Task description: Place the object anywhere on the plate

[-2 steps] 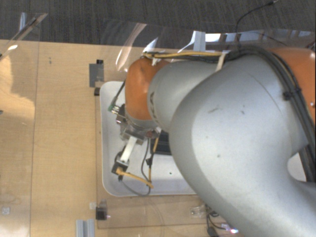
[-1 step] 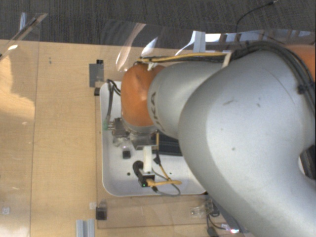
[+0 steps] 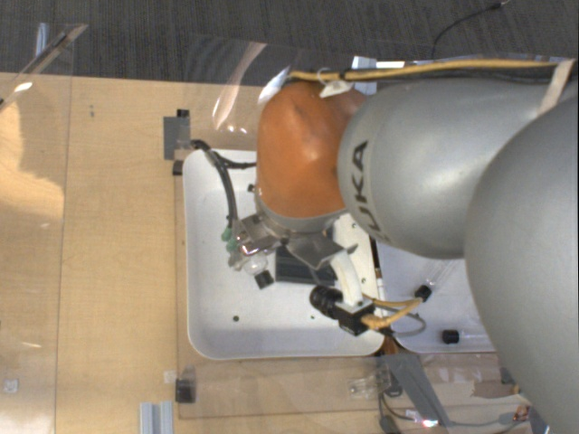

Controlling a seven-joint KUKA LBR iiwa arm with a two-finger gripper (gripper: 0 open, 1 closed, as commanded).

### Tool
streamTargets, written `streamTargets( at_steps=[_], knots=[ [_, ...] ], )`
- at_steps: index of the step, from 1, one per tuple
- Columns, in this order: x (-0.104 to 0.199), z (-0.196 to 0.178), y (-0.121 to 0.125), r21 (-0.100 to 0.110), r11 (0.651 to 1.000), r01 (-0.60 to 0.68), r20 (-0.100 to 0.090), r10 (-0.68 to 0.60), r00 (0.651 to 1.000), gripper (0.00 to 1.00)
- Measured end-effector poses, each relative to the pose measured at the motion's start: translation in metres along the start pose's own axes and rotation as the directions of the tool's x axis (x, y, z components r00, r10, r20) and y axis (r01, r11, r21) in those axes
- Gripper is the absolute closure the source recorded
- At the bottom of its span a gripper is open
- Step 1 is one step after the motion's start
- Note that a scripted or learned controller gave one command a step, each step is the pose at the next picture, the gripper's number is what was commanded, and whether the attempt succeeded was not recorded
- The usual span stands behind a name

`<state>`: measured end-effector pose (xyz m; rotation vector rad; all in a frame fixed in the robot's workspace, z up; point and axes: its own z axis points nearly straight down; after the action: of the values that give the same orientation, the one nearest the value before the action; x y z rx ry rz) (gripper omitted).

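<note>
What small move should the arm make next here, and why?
Probably lift straight up a little. The arm hangs low over the left bin, and its orange band and wrist cover most of the bin floor, so neither object nor plate can be made out. Rising would show what lies beneath.

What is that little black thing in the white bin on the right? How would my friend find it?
Start at the big grey arm, then look under it to the right bin. Near that bin's bottom edge sits a tiny black block, alone on the white floor, right of the yellow cable.
</note>
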<state>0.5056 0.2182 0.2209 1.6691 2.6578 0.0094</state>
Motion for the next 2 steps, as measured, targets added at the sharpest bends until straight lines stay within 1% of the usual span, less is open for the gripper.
streamTargets(
  at_steps=[1,2],
  knots=[
    [-0.0226,-0.1675,0.0395,-0.004,0.996,-0.089,0.001,0.089,0.996,1.0],
    [-0.0223,-0.1672,0.0394,-0.003,0.996,-0.089,0.001,0.089,0.996,0.0]
  ],
)
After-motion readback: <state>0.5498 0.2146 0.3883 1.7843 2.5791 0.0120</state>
